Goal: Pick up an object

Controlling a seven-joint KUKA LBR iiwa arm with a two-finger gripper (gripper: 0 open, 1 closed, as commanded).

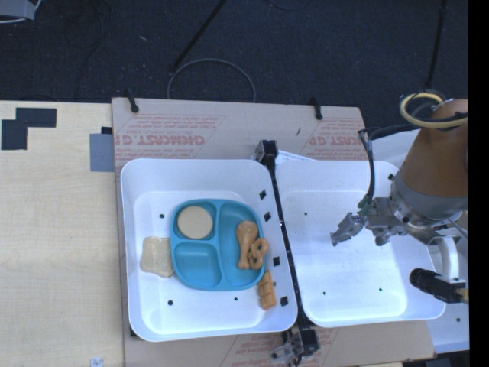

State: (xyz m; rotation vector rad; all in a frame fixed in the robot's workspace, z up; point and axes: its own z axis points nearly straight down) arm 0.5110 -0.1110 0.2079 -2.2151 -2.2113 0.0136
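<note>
In the left bin lies a blue divided tray. A round tan cookie rests in its upper-left compartment, and a brown pretzel-shaped piece in its right one. A pale bread slice lies on the bin floor left of the tray. A small brown chunk sits by the tray's lower right corner. My gripper hangs over the right bin, pointing left, with nothing visible between its fingers.
The grey arm with its orange band covers the right bin's right side. A black clamp bar divides the two bins. Cardboard lies under them, and a wooden bench top spreads to the left.
</note>
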